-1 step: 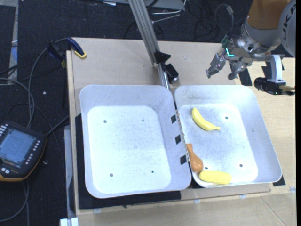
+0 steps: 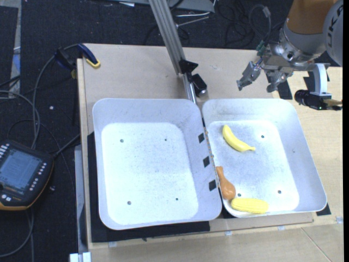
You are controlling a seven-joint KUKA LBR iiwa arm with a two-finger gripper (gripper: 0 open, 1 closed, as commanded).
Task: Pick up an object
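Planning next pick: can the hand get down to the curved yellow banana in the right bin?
Probably yes. The hand is above the right white bin's far edge, and the curved yellow banana lies alone on open floor, nothing over it.

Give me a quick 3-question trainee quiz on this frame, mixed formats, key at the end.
1. True or false: the gripper is down inside the right bin.
2. Multiple choice: where does the orange spoon-like object lie? A) middle of the left bin; B) along the right bin's left edge, near the front; C) on the bench behind the bins.
3. Fill in: the right bin holds two yellow items, a banana toward the back and a ____ yellow piece at the front edge.

Key
1. False: it hangs above the bench behind the right bin, with nothing between its fingers.
2. B
3. stubby
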